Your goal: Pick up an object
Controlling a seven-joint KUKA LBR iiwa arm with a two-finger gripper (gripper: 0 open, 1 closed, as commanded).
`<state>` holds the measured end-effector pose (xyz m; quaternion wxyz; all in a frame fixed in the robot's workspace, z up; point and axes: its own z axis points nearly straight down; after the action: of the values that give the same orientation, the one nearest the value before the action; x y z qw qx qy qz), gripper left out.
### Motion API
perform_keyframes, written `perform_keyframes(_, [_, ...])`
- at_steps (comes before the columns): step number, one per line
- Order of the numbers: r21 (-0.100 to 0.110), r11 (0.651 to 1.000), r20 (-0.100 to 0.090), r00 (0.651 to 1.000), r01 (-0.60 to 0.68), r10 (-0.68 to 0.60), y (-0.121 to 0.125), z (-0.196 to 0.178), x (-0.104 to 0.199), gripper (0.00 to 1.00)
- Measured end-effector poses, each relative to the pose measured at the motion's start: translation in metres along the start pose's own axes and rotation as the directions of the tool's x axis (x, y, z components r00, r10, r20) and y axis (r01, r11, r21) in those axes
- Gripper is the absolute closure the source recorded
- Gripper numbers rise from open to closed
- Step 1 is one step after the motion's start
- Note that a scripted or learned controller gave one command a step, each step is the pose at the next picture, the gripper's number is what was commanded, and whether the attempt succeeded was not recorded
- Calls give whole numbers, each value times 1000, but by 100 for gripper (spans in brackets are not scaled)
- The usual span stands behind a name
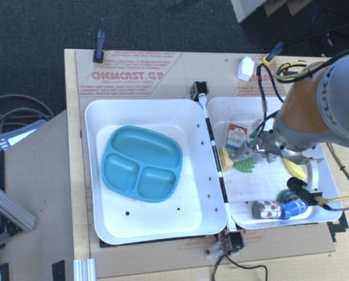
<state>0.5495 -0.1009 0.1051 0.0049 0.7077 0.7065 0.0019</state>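
Tool point(245, 151): low in the right bin point(245, 212); open or closed, cannot tell.
Green object point(245, 165): just below the tool.
Small carton point(235, 136): just above it.
Blue tray point(142, 163): well left, in the other bin.

Arm point(327, 107) cut by right edge; banana point(294, 170) partly hidden beneath it.

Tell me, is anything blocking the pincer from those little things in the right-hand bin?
Nothing visible blocks it. The pincer already sits low in the right bin, right beside the green toy and the small carton.
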Motion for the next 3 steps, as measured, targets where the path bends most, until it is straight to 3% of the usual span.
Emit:
perform_keyframes(1, [12, 1000, -5, 1000, 2, -2, -3, 21, -6, 0])
perform_keyframes(2, [8, 1000, -3, 1000, 3, -3, 16, 21, -5, 0])
perform_keyframes(3, [6, 1000, -2, 1000, 3, -3, 17, 11, -5, 100])
